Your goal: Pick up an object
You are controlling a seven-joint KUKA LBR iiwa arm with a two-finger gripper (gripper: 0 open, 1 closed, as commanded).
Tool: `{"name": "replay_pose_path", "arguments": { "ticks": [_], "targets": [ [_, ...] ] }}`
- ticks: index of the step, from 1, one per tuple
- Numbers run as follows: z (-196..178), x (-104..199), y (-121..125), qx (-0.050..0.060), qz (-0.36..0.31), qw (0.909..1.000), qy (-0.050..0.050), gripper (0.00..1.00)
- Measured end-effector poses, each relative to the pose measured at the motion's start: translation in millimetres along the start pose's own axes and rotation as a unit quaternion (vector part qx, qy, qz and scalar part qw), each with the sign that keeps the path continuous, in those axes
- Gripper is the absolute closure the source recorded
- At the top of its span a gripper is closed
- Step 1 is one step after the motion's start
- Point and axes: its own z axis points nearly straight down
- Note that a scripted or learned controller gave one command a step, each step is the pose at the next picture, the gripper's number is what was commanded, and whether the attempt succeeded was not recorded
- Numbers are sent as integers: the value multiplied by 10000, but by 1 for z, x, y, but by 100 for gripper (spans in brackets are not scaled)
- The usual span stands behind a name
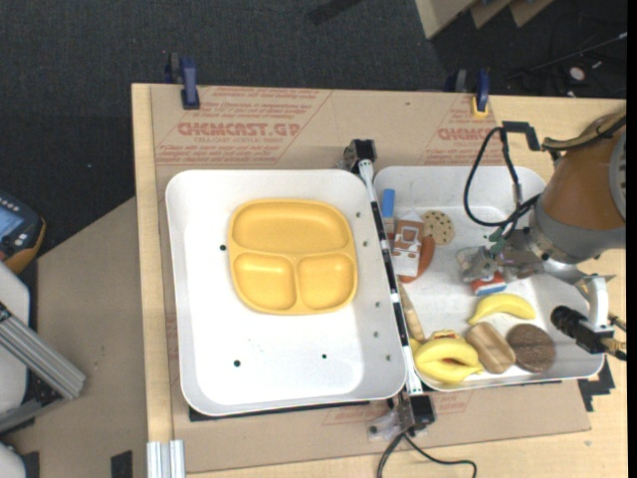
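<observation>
My gripper (485, 264) is low inside the right bin (453, 179), near its middle, with the grey arm and its orange band (582, 192) reaching in from the right. Just under the gripper lies a small red, white and blue item (490, 287). A banana (503, 308) rests below that. Along the bin's front sit a yellow curved toy (446, 358), a wooden cylinder (490, 347) and a brown disc (530, 347). A chocolate-chip cookie (436, 227), a red and white packet (410, 248) and a blue piece (387, 203) lie to the gripper's left.
The left bin (199, 267) holds a yellow divided plate (293, 255). A black cable (490, 162) loops over the right bin's back. Blue clamps (186, 80) hold the board at the rear corners. A black fitting (577, 327) juts over the right bin's right edge.
</observation>
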Motion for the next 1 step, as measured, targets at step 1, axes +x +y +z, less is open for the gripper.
{"name": "replay_pose_path", "arguments": {
  "ticks": [1],
  "targets": [
    [-95, 127, -8, -48, -67, 10000, 25, 100]
  ]
}}
